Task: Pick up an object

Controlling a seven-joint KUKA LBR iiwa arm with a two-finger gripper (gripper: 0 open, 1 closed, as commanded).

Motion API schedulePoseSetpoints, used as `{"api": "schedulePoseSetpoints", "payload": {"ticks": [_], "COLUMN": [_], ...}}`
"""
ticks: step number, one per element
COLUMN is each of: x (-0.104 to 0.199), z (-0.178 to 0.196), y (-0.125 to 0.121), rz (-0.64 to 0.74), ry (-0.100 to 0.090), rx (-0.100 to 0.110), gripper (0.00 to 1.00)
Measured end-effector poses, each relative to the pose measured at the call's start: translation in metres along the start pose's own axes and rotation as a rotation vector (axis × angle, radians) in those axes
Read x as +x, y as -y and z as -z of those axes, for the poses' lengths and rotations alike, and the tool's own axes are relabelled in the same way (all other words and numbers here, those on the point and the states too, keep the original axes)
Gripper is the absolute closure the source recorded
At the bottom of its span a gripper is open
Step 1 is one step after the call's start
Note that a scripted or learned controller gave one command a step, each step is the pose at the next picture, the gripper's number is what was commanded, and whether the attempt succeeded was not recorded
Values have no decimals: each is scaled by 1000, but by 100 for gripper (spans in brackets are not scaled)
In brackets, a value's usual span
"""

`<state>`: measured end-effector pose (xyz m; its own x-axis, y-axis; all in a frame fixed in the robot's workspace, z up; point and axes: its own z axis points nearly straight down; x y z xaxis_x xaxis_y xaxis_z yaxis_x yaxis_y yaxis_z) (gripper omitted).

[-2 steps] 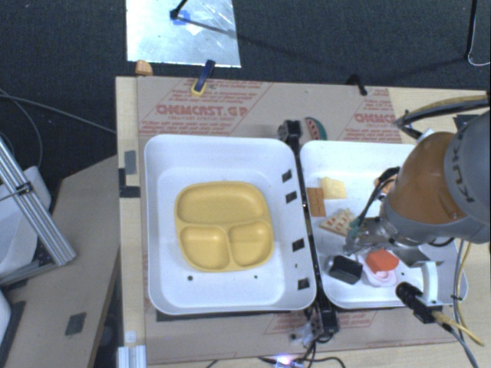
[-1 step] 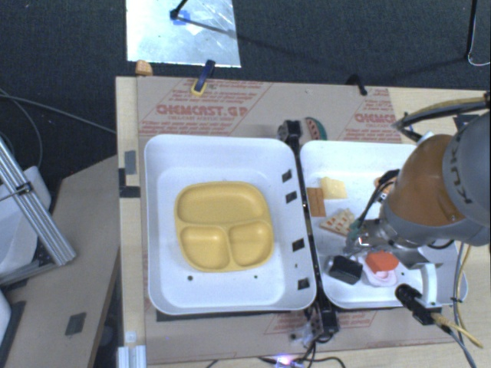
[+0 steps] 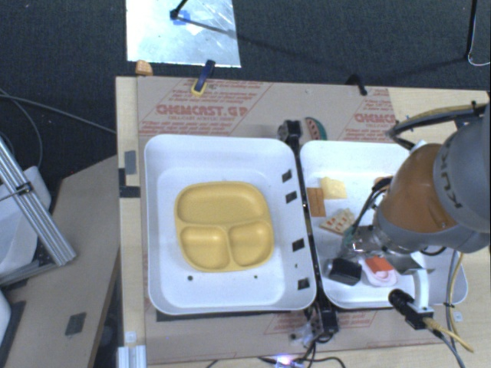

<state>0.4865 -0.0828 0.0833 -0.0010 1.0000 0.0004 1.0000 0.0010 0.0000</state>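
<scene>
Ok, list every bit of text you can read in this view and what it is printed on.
"CHEMCAST GP": red print on the brown board behind the left bin.
"CHEMCAST", partly legible: the same print, repeated behind the right bin.
Fainter red lines beneath both: too small to read.
White letters on the arm: cut off, unreadable.

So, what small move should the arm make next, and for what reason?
Probably a short descent straight down. The gripper hangs low in the right bin, beside a small black object and an orange and white object, with nothing seen held. Whether it is open cannot be told.
</scene>
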Motion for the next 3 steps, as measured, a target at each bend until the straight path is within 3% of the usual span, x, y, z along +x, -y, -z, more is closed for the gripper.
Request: {"api": "schedulePoseSetpoints", "payload": {"ticks": [1, 2, 3], "x": [-1, 42, 36], "z": [1, 107, 101], "y": [-1, -22, 0], "rz": [0, 9, 0], "ry": [0, -1, 0], "rx": [-1, -14, 0], "gripper": [100, 100, 100]}}
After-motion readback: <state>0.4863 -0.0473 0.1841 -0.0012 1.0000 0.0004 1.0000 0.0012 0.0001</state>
